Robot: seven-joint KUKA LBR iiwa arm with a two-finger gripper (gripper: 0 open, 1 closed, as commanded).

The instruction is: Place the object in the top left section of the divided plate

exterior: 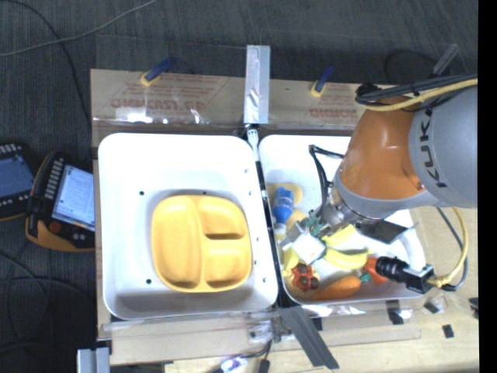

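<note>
A yellow divided plate is seen lying in the left white bin, with its large section on the view's left and two smaller sections on the right, nothing being held in any of them. The arm is reached over the right white bin, where the gripper is lowered among a cluster of toy foods: a banana, a carrot, a blue and yellow item and a white piece. Whether the claw is released or clenched cannot be told, and the object to be moved is not seen lifted out of that cluster.
</note>
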